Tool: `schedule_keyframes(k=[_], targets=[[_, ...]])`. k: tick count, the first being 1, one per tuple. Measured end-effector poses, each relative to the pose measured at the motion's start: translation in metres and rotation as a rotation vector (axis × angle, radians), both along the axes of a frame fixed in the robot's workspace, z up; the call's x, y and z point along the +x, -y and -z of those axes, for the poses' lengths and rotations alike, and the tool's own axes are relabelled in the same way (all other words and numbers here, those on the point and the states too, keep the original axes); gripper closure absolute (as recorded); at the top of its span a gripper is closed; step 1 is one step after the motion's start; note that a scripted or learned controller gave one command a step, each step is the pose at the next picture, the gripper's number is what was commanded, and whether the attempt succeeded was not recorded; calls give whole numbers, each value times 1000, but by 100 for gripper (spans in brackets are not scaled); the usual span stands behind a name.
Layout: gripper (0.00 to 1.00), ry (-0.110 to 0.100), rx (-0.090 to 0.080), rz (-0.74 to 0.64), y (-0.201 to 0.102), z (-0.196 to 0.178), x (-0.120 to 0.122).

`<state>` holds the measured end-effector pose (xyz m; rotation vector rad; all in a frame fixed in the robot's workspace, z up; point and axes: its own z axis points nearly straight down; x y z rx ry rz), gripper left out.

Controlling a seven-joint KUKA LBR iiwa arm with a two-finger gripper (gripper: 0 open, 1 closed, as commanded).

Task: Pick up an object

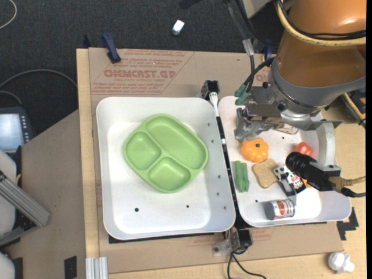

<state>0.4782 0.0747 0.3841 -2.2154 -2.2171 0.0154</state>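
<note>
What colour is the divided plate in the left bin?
The divided plate is light green; the camera view shows it clearly from above, in the left bin.

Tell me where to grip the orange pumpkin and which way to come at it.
Grip the pumpkin across its round body, coming straight down from above. It sits upright in the right bin with its stem up, and a top-down approach likely avoids the toast slice just below it and the green piece to its lower left. The gripper is right above it.
</note>
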Motion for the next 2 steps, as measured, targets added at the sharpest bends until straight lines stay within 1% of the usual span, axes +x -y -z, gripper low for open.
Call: schedule_keyframes(k=[1, 2], targets=[[100, 2, 3, -15, -151, 61, -2], [100, 22, 5, 2, -150, 1, 70]])
